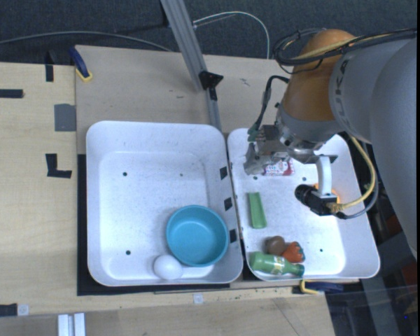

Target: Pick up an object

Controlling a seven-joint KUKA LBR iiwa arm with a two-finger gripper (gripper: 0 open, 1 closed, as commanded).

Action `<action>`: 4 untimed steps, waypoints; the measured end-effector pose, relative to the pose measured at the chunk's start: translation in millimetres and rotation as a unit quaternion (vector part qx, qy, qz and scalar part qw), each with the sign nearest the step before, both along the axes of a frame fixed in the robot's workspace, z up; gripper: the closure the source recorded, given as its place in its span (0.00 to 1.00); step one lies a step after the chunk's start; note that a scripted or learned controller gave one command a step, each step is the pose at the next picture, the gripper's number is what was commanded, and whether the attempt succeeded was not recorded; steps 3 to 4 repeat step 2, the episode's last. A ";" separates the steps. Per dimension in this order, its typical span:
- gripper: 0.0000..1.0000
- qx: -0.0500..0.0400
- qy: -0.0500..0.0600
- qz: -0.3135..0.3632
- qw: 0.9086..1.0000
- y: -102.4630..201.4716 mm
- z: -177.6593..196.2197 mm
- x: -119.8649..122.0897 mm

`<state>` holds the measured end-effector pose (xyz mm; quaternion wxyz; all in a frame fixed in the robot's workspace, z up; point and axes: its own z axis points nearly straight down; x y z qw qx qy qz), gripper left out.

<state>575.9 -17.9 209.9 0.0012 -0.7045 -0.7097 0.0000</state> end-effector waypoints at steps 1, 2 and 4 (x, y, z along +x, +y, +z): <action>1.00 0.000 -0.001 0.000 1.000 51.8 15.6 19.8; 1.00 0.000 0.000 -0.001 1.000 99.4 6.8 48.1; 1.00 0.000 0.000 -0.001 1.000 99.4 6.8 48.1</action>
